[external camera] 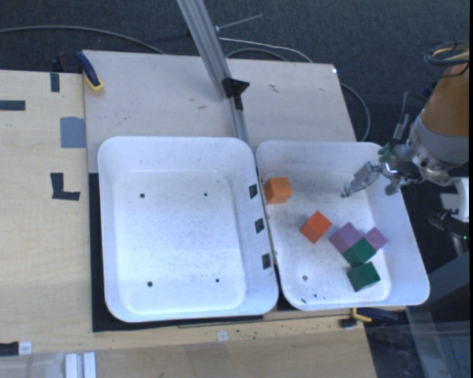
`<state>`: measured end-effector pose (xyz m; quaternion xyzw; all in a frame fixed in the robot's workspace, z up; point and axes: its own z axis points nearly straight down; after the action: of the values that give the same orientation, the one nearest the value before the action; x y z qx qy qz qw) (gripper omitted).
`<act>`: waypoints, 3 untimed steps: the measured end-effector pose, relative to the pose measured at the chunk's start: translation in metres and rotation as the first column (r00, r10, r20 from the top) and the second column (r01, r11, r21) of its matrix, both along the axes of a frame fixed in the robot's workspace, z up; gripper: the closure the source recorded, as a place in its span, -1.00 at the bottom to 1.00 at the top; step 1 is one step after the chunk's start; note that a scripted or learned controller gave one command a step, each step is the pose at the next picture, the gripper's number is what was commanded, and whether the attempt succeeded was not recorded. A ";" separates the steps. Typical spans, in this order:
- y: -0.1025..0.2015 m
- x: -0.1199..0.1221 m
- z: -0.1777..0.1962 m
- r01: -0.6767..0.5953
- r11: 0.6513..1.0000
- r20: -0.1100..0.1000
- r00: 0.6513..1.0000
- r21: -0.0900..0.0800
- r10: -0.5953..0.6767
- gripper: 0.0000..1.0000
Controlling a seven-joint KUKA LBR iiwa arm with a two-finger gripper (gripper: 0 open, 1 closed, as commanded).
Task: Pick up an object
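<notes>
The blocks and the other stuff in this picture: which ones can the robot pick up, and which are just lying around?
For the job:
gripper
two orange blocks
two purple blocks
two green blocks
right bin, holding them

Just lying about:
left bin
metal pole
yellow clamp
cables

Soft, even light falls from above, bright enough to read every colour on the bench (31,211). The two white bins, the left bin (114,235) and the right bin (410,278), are the brightest areas and come close to washing out along their rims, though dark specks on their floors remain visible. Shadows are faint and short: a thin dark edge sits under the blocks (355,250) and beneath the bin rims. The carpet (339,22) around the bench reads dark and slightly noisy. The picture is a little soft overall, with low resolution; the arm (445,124) at the right looks smeared and lacks fine detail
</notes>
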<state>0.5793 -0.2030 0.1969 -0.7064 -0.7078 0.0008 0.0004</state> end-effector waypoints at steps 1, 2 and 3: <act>-0.005 0.025 -0.110 0.000 1.000 -0.004 1.000 0.001 0.000 -1.00; 0.061 -0.031 -0.106 -0.002 1.000 -0.004 1.000 0.004 0.002 -1.00; 0.117 -0.079 -0.106 -0.002 1.000 -0.005 1.000 0.004 0.002 -1.00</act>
<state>0.5000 -0.0864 0.0912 -0.7058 -0.7084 0.0010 0.0035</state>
